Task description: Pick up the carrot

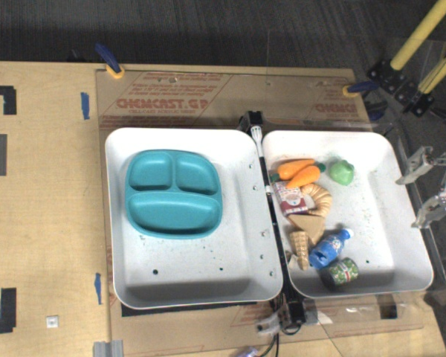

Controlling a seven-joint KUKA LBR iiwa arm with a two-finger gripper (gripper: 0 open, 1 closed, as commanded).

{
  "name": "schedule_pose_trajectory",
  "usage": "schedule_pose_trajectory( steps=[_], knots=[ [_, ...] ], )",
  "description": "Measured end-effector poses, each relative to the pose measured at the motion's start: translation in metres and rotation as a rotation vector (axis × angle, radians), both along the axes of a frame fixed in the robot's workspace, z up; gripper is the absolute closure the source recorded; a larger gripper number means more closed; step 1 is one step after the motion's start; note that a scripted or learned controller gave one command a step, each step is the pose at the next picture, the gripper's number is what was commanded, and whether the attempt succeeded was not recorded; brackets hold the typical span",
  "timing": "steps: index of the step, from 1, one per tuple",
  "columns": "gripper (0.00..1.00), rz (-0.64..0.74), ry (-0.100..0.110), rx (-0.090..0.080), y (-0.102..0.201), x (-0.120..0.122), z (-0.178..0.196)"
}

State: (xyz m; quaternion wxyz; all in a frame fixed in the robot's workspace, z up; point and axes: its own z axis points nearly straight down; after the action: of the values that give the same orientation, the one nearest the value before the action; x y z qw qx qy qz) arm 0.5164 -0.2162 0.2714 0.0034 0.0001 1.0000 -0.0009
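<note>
The carrot (300, 172) is lying untouched in the right bin (379, 229), so the whole pick is remaining. I cannot tell the end effector's state.

Hand (430, 186) at far right edge

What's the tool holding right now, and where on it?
Nothing visibly held. The carrot lies in the right bin, beside the green toy.
</note>
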Motion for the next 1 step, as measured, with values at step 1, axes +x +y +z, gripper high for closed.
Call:
schedule_pose_trajectory(
  steps=[1],
  knots=[
    [0.00, 0.131, -0.001, 0.000, 0.0688, -0.0066, -0.1734]
  ],
)
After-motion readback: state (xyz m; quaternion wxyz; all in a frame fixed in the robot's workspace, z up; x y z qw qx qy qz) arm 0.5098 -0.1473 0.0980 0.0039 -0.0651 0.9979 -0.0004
